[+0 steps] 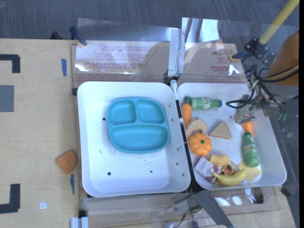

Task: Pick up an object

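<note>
My gripper hangs over the right side of the right bin, reaching in from the right with cables around its wrist. A small orange carrot-like piece sits right at its tip; whether it is gripped is not clear. Just below lies a green bottle. Further left in the same bin are another green bottle, an orange carrot, a tan wedge, an orange pumpkin and a banana.
The left bin holds a blue divided plate. A brown waffle-like square lies on the bench left of the bins. Clear plastic sheets stand behind both bins. A red-and-white packet lies by the banana.
</note>
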Available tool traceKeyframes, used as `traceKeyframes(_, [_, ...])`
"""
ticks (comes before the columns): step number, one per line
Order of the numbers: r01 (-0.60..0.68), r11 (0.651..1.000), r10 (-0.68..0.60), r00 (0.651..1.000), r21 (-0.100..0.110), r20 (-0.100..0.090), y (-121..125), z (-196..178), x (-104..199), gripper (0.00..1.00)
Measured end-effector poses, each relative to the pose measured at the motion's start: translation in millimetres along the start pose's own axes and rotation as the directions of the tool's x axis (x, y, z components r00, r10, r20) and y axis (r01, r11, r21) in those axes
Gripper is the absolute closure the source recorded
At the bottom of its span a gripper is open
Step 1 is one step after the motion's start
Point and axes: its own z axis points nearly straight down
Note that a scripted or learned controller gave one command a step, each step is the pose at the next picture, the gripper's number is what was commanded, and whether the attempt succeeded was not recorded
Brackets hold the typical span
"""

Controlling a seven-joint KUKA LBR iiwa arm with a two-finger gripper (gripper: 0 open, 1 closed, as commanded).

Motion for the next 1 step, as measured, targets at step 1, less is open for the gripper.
traceKeyframes(1, [0.000, 1.000, 0.000, 1.000, -0.001, -0.002, 0.6, 1.0, 0.3, 0.00])
